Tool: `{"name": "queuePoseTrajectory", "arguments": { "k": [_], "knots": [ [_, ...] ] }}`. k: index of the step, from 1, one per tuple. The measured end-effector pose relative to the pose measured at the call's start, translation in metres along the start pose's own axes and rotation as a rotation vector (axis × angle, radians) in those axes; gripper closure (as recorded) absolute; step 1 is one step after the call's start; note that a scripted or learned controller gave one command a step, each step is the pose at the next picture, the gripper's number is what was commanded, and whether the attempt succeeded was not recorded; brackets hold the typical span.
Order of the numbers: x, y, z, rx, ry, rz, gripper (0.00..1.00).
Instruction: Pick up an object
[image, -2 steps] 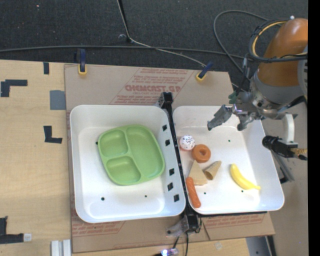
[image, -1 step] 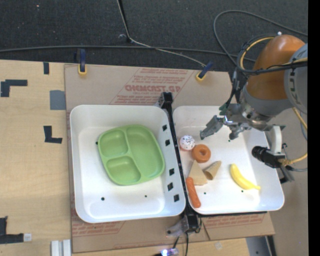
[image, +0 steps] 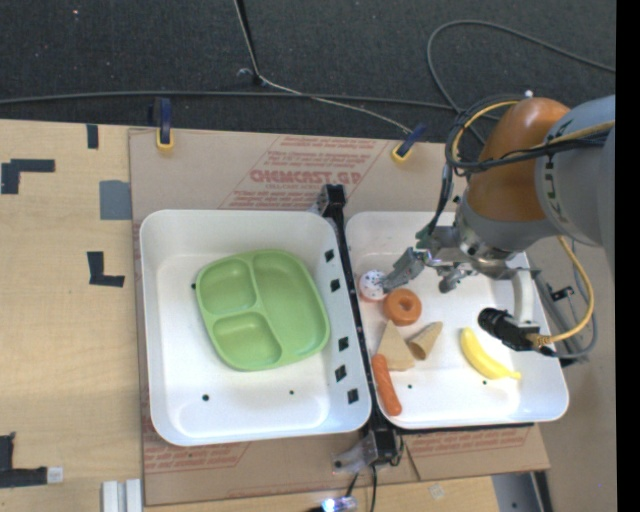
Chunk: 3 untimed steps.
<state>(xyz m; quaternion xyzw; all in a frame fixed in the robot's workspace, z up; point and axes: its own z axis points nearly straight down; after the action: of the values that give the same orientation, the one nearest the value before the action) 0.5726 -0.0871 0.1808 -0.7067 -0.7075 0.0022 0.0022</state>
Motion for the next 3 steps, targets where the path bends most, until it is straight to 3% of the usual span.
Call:
{"name": "queuePoseTrajectory", "arguments": {
  "k": [1, 2, 3],
  "knots": [
    [-0.007, -0.008, 0.052, 0.001, 0.000, 0.001, 0.00],
    [-0.006, -0.006, 0.039, -0.003, 0.000, -0.001, 1.00],
    [-0.001, 0.003, -0.015, -0.011, -0.001, -0.001, 1.00]
  ]
}}
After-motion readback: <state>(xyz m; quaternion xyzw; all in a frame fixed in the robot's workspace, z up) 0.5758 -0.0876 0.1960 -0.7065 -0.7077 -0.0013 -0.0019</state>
